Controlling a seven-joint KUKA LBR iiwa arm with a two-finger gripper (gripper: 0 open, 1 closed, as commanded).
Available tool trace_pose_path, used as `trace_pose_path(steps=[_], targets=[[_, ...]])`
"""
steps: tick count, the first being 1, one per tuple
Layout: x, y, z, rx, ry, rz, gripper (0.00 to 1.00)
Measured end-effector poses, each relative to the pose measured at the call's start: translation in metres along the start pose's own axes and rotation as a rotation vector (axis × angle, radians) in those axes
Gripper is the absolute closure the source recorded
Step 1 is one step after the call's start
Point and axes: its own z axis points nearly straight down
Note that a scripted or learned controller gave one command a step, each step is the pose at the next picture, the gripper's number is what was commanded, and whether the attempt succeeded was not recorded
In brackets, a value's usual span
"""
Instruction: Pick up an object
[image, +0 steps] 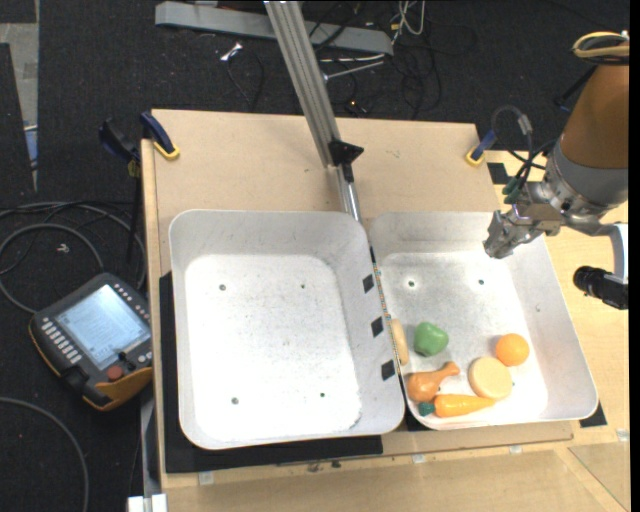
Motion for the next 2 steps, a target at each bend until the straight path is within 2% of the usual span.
trace_pose_path(steps=[2], targets=[[0.091, 0.019, -0.001, 0.0, 0.0, 0.001, 1.0]])
